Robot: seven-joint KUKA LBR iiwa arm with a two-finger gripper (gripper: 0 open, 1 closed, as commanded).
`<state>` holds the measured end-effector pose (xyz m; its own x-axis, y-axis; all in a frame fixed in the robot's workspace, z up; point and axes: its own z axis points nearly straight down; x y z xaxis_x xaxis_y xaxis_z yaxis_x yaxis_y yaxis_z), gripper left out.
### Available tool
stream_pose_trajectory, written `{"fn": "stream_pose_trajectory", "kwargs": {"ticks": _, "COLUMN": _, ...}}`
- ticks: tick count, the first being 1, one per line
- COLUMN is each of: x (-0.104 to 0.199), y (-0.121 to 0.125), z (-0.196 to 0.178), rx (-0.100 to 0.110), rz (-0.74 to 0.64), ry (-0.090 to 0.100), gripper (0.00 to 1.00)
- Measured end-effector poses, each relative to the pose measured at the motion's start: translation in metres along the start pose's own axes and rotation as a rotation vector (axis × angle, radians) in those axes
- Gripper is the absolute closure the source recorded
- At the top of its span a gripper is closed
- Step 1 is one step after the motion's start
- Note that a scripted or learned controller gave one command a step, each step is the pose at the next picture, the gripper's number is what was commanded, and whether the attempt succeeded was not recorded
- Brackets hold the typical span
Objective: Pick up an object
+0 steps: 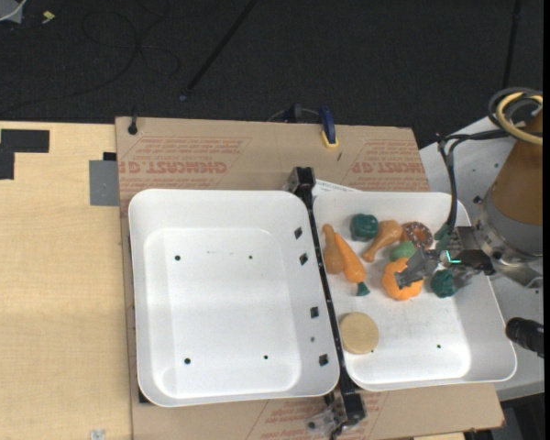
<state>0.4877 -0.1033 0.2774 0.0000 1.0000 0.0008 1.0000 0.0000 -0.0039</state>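
Observation:
The right bin [484, 360] holds several toy foods. An orange carrot [346, 257] lies near its left wall, with a teal piece [364, 225] and a tan piece [382, 239] behind it. A round tan disc [358, 332] lies toward the front. My gripper [425, 266] is low in the bin's right half, right over the edge of an orange pepper-like toy [400, 285]. A dark teal piece [443, 285] sits just right of it. Nothing is visibly lifted off the bin floor.
The left bin [151, 246] is beside the right one, split from it by a black divider [313, 273]. A small green piece [404, 250] and a brownish round piece [417, 234] crowd behind the gripper. The arm's body [522, 200] stands at the right edge.

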Motion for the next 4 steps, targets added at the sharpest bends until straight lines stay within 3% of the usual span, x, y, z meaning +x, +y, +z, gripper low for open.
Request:
{"fn": "stream_pose_trajectory", "kwargs": {"ticks": 1, "x": 0.006, "y": 0.074, "z": 0.156, "rx": -0.008, "rz": 0.000, "ry": -0.001, "gripper": 0.00}}
{"fn": "stream_pose_trajectory", "kwargs": {"ticks": 2, "x": 0.021, "y": 0.094, "z": 0.191, "rx": -0.003, "rz": -0.002, "ry": 0.000, "gripper": 0.00}}
{"fn": "stream_pose_trajectory", "kwargs": {"ticks": 3, "x": 0.018, "y": 0.159, "z": 0.189, "rx": -0.005, "rz": -0.001, "ry": -0.001, "gripper": 0.00}}
{"fn": "stream_pose_trajectory", "kwargs": {"ticks": 4, "x": 0.017, "y": 0.156, "z": 0.179, "rx": 0.001, "rz": 0.002, "ry": 0.000, "gripper": 1.00}}
